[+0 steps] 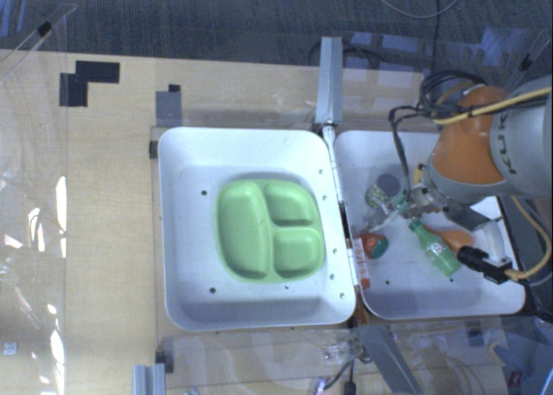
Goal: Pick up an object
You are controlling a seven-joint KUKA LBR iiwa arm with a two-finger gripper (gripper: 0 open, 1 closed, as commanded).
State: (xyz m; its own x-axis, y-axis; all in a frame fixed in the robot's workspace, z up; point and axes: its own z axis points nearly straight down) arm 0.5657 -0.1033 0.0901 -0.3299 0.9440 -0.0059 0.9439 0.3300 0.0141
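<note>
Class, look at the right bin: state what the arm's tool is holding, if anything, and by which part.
It cannot be told. The tool sits low in the right bin among small items beside a green bottle, but the view is too blurred to show anything gripped.

The arm (518,130) is a thick, rounded body in smooth light grey, with dark lettering partly showing on its side near the right edge. Above the wrist sits a broad, glossy orange band (462,147), domed and catching a pale highlight. Below the band the wrist narrows into a grey section that ends in the tool (399,203), a small cluster of metal and dark parts too fine to make out in detail. Black cables (406,121) loop around the orange band, and a yellow hose (497,106) runs across the arm's top. A black connector (484,265) hangs on another yellowish cable lower down.
</note>
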